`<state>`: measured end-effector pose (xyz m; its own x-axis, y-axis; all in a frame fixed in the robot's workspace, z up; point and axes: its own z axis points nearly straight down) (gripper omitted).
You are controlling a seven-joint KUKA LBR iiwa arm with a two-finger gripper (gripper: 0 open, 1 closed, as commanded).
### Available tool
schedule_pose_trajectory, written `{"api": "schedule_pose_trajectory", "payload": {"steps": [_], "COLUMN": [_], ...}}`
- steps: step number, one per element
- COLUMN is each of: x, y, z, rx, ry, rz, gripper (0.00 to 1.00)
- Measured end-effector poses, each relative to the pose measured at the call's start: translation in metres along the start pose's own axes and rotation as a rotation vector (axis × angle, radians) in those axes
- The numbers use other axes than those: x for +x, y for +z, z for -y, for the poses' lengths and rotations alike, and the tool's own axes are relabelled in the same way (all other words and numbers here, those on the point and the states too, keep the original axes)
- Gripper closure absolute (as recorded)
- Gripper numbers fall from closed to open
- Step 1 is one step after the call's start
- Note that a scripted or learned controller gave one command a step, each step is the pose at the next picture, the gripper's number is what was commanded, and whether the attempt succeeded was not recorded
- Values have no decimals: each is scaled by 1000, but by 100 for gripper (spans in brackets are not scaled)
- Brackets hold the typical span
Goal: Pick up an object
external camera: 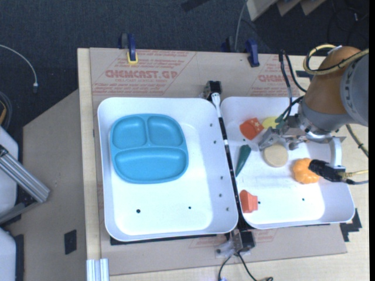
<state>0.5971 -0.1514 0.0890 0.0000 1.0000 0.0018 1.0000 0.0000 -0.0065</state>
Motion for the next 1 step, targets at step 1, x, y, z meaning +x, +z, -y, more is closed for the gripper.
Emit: {"api": "schedule_pose_trajectory", "payload": {"steps": [1], "x": [-1], "y": [-15], "z": [-2], "rx": [-8], "ry": [0], "rz": [2], "gripper": [100]}}
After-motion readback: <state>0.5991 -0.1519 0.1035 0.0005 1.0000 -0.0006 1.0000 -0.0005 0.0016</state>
